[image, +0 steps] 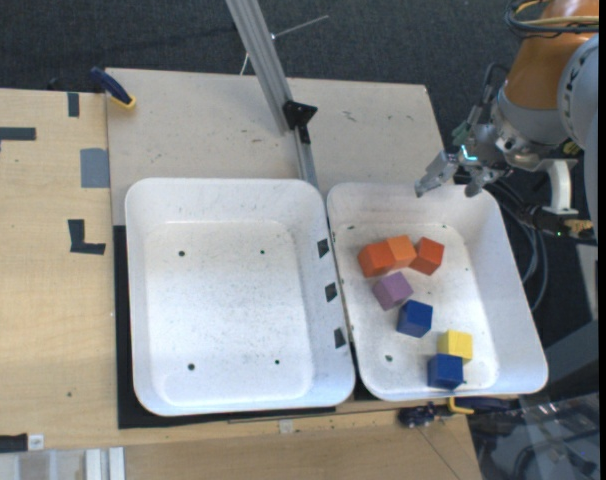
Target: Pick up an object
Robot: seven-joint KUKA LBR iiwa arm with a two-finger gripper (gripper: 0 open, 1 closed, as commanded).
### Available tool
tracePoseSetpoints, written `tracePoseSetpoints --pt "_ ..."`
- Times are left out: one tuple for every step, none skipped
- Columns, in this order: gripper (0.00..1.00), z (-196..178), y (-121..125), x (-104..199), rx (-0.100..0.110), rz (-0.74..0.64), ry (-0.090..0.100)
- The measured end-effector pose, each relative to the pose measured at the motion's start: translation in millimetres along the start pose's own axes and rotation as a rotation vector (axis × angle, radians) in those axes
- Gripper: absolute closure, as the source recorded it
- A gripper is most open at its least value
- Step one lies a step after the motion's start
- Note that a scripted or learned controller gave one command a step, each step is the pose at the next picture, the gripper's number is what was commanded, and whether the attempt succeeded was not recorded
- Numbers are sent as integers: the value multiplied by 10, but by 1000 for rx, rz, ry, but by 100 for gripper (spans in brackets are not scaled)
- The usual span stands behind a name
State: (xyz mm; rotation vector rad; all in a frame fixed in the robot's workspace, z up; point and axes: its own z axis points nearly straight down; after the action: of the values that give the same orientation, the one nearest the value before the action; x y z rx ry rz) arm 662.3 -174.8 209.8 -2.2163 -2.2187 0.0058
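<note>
**Gripper parked over the far rim, blocks waiting in the right bin**

Camera view: the gripper (451, 176) hangs above the far right corner of the right bin (513, 268), at the rim instead of over the load. Its two fingers look spread apart with nothing between them, so it is released and carrying nothing. That spot probably suits an approach, since it keeps the arm out of the way of the blocks below.

The candidates lie in the right bin in a loose line from middle to near edge. An orange block (386, 256) touches a second orange block (427, 255); a purple block (392, 290) sits just below them and a blue block (415, 319) just beyond that. Near the front rim a yellow block (456, 344) rests against another blue block (445, 370). The orange pair are nearest the gripper, but their contact leaves little room for a finger; the purple or upper blue one seems freer.

The left bin (143, 268) holds no blocks
</note>
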Motion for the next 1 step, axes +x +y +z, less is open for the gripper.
tracePoseSetpoints --pt "0 -39 9 -4 -5 -1 -3"
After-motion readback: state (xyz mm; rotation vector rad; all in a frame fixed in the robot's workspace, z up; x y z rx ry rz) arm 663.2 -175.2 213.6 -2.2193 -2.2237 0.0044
